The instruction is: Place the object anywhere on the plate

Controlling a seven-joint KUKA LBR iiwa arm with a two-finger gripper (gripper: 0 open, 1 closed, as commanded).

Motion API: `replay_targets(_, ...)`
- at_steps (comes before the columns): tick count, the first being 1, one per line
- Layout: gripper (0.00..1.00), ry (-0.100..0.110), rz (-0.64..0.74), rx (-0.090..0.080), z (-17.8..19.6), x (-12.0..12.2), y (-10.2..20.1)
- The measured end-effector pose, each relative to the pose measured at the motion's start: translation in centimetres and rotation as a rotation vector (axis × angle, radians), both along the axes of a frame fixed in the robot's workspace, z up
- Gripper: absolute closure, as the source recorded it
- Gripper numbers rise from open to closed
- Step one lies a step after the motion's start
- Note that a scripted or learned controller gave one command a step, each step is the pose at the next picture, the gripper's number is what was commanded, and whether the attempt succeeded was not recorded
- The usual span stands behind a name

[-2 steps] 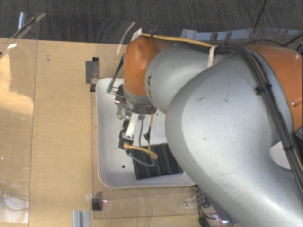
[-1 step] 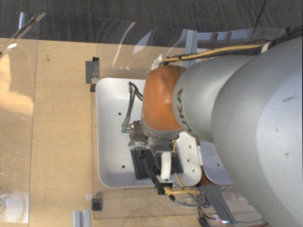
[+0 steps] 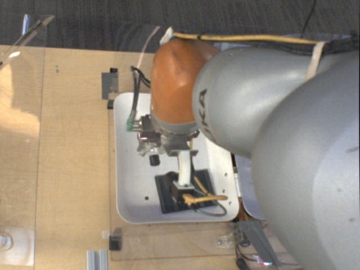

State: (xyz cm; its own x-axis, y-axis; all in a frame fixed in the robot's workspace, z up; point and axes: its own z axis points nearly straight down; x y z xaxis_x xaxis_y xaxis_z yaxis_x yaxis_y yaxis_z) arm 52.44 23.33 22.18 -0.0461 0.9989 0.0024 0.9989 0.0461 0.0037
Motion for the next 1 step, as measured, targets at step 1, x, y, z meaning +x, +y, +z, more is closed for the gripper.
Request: replay_targets(1,1.0,0.005,0.006,-0.002,-8.89,-3.79,-1.31)
